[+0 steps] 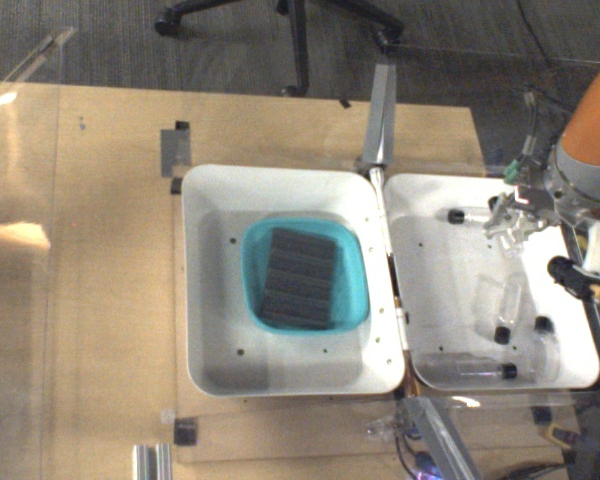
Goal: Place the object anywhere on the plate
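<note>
A teal plate (354, 286) sits in the middle of the left bin (208, 298). A dark grey ribbed block (299, 277) lies flat on the plate, inside its rim. My gripper (507, 218) hangs over the upper right part of the right bin (430, 268), well away from the plate and the block. The orange band of the arm (592, 128) shows at the right edge above it.
The right bin holds several clear tubes with black caps: one (458, 215) close to the gripper, one (507, 313) lower down, one (482, 371) along the front wall. A metal divider post (380, 118) stands between the bins at the back.
</note>
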`<state>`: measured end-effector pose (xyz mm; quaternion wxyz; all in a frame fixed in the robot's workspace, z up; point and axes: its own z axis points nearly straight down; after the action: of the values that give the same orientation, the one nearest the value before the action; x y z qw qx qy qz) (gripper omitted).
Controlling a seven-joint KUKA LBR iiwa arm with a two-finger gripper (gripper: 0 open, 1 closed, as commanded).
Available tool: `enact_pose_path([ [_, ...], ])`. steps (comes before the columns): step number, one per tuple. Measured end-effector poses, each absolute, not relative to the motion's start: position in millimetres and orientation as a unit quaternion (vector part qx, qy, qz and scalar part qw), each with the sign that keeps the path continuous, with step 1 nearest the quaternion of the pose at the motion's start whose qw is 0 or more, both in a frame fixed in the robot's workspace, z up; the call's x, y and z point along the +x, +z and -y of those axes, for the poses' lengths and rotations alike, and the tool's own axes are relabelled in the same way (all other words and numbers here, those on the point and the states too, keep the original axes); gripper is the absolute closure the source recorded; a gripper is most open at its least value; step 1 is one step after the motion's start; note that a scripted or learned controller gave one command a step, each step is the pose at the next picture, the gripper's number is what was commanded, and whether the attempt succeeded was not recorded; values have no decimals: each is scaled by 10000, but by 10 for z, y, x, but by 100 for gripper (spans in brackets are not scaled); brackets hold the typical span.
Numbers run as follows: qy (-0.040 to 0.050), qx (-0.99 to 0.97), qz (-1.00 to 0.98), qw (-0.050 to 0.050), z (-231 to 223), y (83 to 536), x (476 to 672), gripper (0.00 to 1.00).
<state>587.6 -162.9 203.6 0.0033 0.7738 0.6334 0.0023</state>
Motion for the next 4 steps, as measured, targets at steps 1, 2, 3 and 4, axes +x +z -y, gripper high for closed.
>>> enact_pose_path([
  [1, 10, 7549, -6559, 8, 1001, 1769, 5489, 100],
  [2, 11, 7551, -6556, 9, 1004, 1771, 5490, 0],
  [3, 24, 7125, -7017, 38, 1608, 1872, 5720, 0],
  [4, 33, 7405, -6720, 50, 1507, 3062, 5771, 0],
])
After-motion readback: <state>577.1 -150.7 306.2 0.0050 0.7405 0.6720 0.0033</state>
